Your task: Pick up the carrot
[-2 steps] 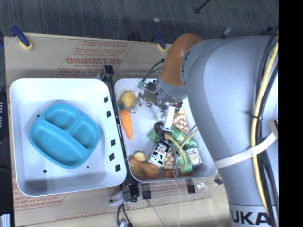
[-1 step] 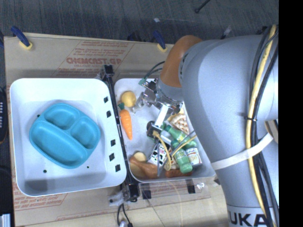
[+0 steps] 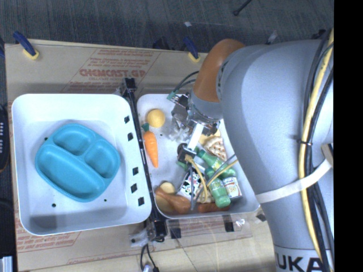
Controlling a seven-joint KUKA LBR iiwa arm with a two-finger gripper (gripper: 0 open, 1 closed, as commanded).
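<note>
Camera view: my claw (image 3: 182, 118) sits low in the right bin (image 3: 164, 102), near its far wall, below the orange band (image 3: 211, 72) on my wrist. My own grey arm covers much of that bin's right half. Claw state: cannot tell from this angle; the mechanism is a blur of metal and cable, and I see nothing held in it.

Carrot (image 3: 151, 146): lies on the floor of the right bin, hard against its left wall, next to the divider between the two bins. Orange body, small green top at the far end, tip pointing toward the near edge of the bench. Long axis runs roughly along the left wall, tilted slightly.

Key relation: the carrot lies to the left of my claw in this view and a little nearer the front, close by but not touching. A yellow lemon-like fruit (image 3: 155, 117) sits just beyond the carrot's green end, between it and the far wall. My judgement: the claw must shift left and close across the carrot's short width, and the wall leaves little room on that side.

Other contents: green bottles (image 3: 218, 177), a bread-like loaf (image 3: 173, 202) and mixed clutter at the near end. Left bin holds a blue divided tray (image 3: 77, 161).

Writing: "CHEMCAST GP" in red on the brown board (image 3: 113, 69); "UKA" on my arm's base (image 3: 295, 261). Bottle labels unreadable.
</note>
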